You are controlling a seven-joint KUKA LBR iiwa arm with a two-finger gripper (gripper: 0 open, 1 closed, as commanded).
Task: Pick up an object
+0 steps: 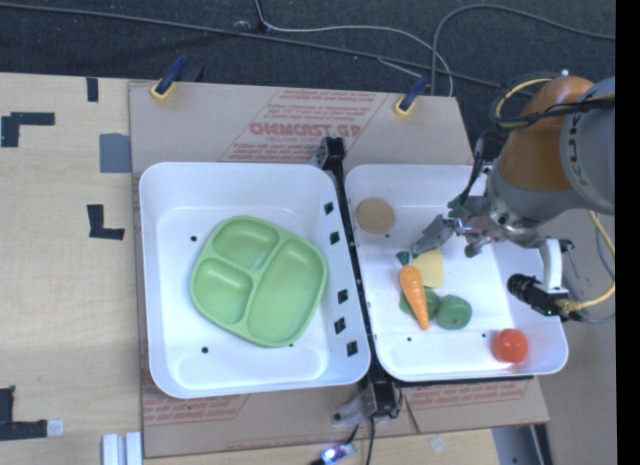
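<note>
Two white bins are seen side by side on the bench [60,283]. In the left bin [160,353], a green tray [260,280] with compartments is laid flat. In the right bin [540,358], a tan disc [376,215] is placed at upper left, a carrot [414,296] lies near the centre over a green piece [453,311], with a pale yellow piece [431,269] touching its top, and a red ball [510,345] is set at lower right. The gripper [428,241] is positioned just above the yellow piece, reaching in from the right. Whether the fingers are wide or narrow cannot be told, and nothing is seen held between them.
</note>
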